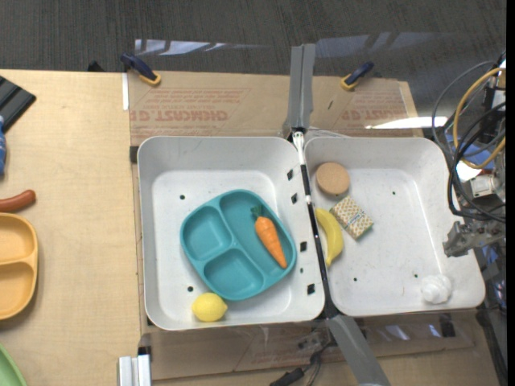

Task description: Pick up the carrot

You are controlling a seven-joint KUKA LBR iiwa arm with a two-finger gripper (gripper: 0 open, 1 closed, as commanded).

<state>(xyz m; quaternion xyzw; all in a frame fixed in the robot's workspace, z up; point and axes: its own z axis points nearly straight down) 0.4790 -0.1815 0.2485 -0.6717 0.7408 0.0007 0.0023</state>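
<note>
Dark grey carpet floor (pixel 241 14) runs along the top. Below it, a light wooden table (pixel 72 215) stands on the left, and brown cardboard (pixel 209 107) (held by clamps (pixel 141 68)) covers the bench.

A lemon (pixel 209 307) lies beside a teal divided plate (pixel 211 246) in the left bin (pixel 153 240); the right bin (pixel 386 288) holds a banana (pixel 330 236), round cookie (pixel 331 178), patterned block (pixel 353 217) and white ball (pixel 436 289)
</note>
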